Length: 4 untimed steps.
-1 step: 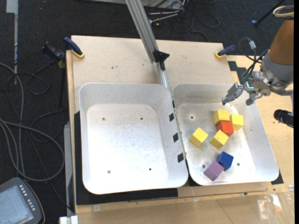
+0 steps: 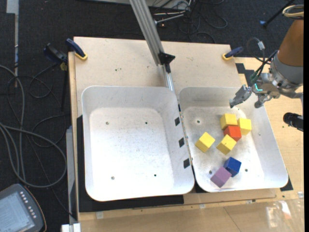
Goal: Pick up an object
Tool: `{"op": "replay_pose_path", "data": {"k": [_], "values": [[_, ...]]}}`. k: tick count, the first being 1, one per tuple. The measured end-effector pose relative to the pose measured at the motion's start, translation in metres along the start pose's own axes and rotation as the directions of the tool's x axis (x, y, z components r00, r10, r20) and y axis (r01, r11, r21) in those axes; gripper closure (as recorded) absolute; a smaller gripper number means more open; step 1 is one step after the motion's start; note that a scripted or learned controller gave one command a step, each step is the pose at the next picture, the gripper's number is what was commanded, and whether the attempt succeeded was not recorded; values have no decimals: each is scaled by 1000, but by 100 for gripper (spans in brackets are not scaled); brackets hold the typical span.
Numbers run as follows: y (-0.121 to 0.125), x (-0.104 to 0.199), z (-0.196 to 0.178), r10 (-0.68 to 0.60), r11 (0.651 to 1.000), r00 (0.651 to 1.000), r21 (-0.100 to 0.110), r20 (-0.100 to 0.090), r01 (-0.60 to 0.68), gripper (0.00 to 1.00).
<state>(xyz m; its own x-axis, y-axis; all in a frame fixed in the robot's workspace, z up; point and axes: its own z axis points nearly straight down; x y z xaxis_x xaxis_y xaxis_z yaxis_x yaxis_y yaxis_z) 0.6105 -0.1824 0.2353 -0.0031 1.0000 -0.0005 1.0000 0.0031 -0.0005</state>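
Observation:
The right bin [image 2: 270,170] holds several small blocks. Among them are a yellow cube [image 2: 205,141], a red block [image 2: 233,132] wedged between yellow ones [image 2: 229,120], a blue cube [image 2: 232,165] and a purple cube [image 2: 221,177]. My gripper [image 2: 250,99] hangs over the bin's far right part, just above and beyond the block cluster. Its two fingers [image 2: 238,98] are spread apart with nothing between them.
The left bin [image 2: 94,129] lies beside the right one. A slanted metal pole [image 2: 147,25] runs down to the divide between the bins. Blue-and-yellow clamps [image 2: 76,50] grip the board's far corners. Cables cover the floor around the bench.

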Motion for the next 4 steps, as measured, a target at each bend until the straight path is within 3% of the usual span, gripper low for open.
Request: {"op": "replay_pose_path", "data": {"k": [2,3,4], "values": [[0,9,109,1,1000,1000,5,-2,-1,0],[6,9,118,2,1000,1000,-20,4,-2,0],[5,9,112,1,1000,1000,-15,3,-1,100]]}}
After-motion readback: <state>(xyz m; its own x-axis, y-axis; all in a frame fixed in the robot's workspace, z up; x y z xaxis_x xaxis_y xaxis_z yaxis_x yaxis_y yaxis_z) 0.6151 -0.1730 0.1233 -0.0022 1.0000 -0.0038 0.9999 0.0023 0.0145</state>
